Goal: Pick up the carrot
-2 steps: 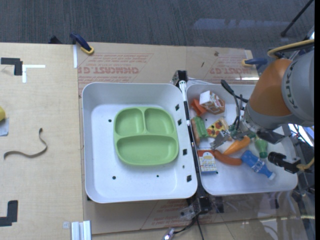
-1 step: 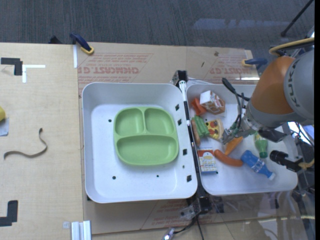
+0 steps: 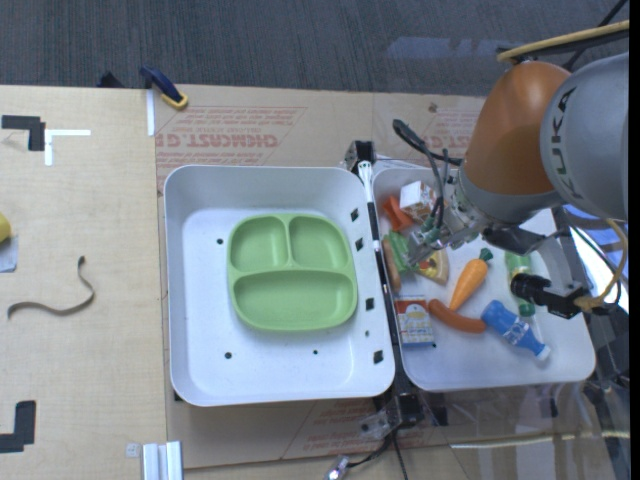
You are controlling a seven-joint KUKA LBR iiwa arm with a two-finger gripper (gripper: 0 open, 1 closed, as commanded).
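Carrot [image 3: 468, 282]: toy, likely light, rigid, smooth; tapered, so grasp mid-body crosswise. Gripper [image 3: 432, 240]: claw state cannot tell.

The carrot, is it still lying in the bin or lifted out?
In the bin: the carrot lies flat on the right bin floor beside the tool.

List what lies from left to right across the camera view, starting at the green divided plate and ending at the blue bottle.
Green divided plastic plate in the left white bin → small white and red carton → orange carrot with a green top → blue plastic bottle with a white cap.
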